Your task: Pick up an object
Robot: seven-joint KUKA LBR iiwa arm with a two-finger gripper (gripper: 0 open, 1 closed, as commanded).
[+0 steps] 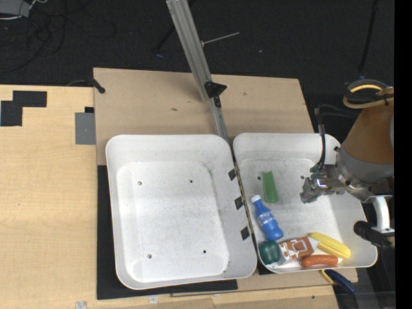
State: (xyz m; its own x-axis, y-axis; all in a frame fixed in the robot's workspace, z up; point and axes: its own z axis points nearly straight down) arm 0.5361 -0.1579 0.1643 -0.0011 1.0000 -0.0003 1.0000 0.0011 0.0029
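Camera view, near edge of the right bin [283, 143] first: yellow corn [330, 244], orange-red sausage thing [319, 261], small white-and-orange packet [295, 248] and dark green lump [269, 252] bunched along that bin's front wall. Further back, blue bottle [266, 217] lying close to the bin's left wall. Green block [269, 187] just beyond it. Gripper [313, 187] hanging over the bin's right half, nothing pinched, can't tell how the fingers are set.

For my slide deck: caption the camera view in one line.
End effector hovers over the right bin, near a green block, blue bottle and yellow corn.
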